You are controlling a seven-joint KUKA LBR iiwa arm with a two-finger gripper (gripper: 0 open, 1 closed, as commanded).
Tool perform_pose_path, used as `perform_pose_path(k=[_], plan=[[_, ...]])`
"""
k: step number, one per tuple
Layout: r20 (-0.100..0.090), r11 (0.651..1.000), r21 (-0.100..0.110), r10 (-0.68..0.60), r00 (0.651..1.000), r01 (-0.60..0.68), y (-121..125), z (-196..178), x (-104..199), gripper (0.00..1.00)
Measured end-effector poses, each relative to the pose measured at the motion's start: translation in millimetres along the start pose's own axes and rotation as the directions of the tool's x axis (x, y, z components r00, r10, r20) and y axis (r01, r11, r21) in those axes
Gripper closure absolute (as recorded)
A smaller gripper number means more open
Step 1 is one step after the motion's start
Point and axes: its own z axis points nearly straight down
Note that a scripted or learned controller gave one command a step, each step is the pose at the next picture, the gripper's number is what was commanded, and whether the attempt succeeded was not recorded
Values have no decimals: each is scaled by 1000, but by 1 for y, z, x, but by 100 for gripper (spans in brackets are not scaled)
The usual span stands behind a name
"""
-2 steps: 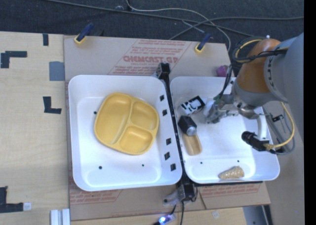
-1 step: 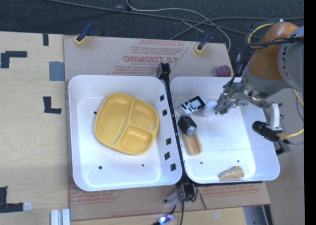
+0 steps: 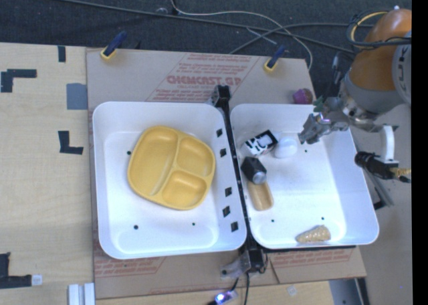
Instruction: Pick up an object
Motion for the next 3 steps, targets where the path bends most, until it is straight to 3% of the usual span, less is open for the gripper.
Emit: perform_pose_path(k=[3], plan=[[-2, 1000, 8, -4, 1000, 4, -45, 15, 149, 100]])
